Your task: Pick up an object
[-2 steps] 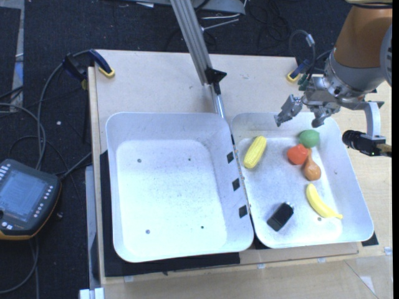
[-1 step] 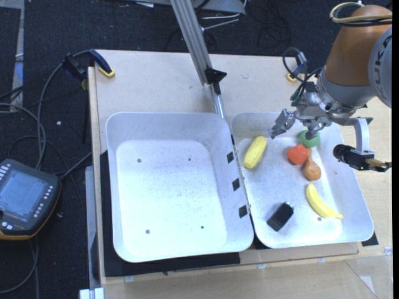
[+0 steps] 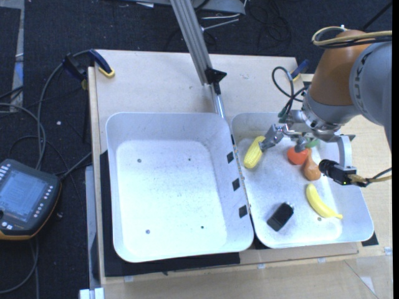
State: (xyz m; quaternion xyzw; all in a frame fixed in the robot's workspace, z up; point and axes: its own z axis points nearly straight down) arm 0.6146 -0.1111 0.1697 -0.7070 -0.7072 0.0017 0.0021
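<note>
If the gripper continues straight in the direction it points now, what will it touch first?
Probably the corn. The gripper points left and slightly down over the right bin, and its tip sits right beside the corn. Its height above the corn is unclear, so it might pass over it.

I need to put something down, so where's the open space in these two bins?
The left bin floor is bare. In the right bin, corn, carrot, banana and black block crowd it; the gripper hangs there.
</note>
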